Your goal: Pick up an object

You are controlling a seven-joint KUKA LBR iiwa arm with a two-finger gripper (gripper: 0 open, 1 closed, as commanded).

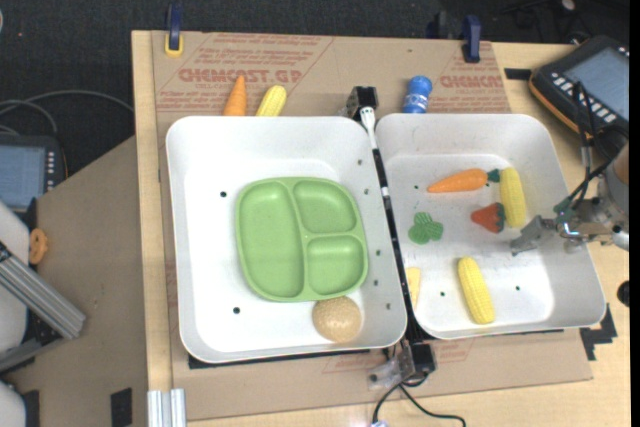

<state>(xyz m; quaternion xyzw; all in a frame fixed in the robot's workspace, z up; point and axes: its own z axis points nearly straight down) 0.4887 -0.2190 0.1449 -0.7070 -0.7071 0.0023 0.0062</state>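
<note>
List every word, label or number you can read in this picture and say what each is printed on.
"CHEMCAST GP" in red, printed on the brown paper sheet covering the bench, legible above the left white bin.
The same red print repeats above the right white bin, but is cut off and too blurred to read whole.
The blue-capped bottle bears a label too small to read.
The dark handheld screen shows nothing legible.

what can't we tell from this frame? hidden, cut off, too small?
- Hand: small and blurred at the right bin's edge; open or shut can't be told.
- Arm: cut off by the view's right edge.
- Red item: too small to identify; the corn cob beside it may touch it.
- Yellow piece: partly hidden by the rim between the bins.
- Carrot and yellow item behind the left bin: lower ends hidden by its rim.
</note>
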